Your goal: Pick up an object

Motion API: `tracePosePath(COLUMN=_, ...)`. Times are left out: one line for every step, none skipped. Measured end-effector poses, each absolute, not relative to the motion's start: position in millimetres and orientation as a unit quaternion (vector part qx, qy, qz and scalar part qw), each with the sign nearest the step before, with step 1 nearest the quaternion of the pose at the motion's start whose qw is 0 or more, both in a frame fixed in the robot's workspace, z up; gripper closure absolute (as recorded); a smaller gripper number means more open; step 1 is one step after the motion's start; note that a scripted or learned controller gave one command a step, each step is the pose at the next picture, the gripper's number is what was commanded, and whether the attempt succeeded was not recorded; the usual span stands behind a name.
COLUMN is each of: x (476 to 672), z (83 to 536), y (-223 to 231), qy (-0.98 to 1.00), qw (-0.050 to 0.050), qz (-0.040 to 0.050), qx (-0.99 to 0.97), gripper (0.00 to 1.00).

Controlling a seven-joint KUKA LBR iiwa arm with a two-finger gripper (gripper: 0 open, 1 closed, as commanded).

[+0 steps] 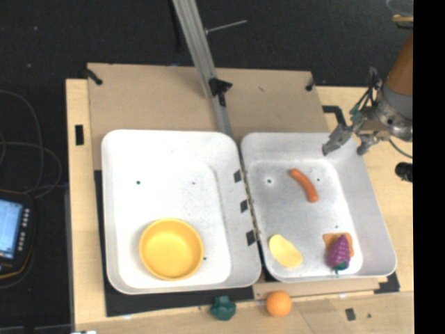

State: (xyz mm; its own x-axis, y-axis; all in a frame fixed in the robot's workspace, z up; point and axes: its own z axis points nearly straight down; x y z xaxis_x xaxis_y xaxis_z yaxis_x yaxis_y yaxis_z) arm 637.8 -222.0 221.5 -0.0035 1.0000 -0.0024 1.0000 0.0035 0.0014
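The left bin (174,186) is holding a round yellow bowl (171,248) at its near side. The right bin (313,207) is holding an orange sausage (304,185) in the middle, a pale yellow oval piece (285,251) and purple grapes (338,251) near its front. The hand (345,143) is hovering over that bin's far right corner, fingers spread, gripping nothing. On the tabletop (313,312), an orange ball (278,303) and a green lump (222,308) are lying.

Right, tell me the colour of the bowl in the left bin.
Yellow: the bowl sits in the left bin, plain in the camera view.
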Motion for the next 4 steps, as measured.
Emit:
tracePosePath(x=637.6, z=221.6, y=-222.4, qy=0.709, qw=0.001, qz=-0.0009, qx=0.706, gripper=0.00)
tracePosePath(x=644.0, z=161.6, y=-221.2, qy=0.709, qw=0.000, qz=-0.0015, qx=0.705, gripper=0.00)
tracePosePath(x=647.4, z=117.7, y=-216.3, qy=0.709, qw=0.000, qz=-0.0009, qx=0.705, gripper=0.00)
tracePosePath(x=647.5, z=100.7, y=-217.4, qy=0.709, qw=0.001, qz=-0.0011, qx=0.705, gripper=0.00)
